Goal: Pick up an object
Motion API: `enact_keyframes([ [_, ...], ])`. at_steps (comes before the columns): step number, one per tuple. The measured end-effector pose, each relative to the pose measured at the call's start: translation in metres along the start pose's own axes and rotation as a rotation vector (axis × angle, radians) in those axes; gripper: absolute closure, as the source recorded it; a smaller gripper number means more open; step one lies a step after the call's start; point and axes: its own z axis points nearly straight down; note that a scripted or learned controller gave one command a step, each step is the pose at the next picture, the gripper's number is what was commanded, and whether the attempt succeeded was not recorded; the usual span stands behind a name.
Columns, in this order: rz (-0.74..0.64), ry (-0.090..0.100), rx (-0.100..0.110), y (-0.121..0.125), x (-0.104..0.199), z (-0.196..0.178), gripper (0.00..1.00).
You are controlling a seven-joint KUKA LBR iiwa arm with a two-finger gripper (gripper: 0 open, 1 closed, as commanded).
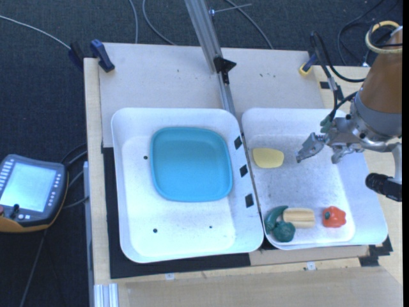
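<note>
Camera view: gripper hangs over the right bin, just right of the yellow piece, nothing between its fingers; can't tell how far they're spread. Tan block, green item and red item sit along the near wall. Blue plate in the left bin. Best bet: centre over the yellow piece, it's isolated, then descend straight and close.

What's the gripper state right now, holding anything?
Gripper: over the right bin, nothing between its fingers; open or shut cannot be told.
</note>
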Motion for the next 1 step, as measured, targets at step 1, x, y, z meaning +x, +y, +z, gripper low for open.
enact_keyframes([
  [1,0.000,0.000,0.005,0.0055,-0.0048,0.0582,0.00],
])
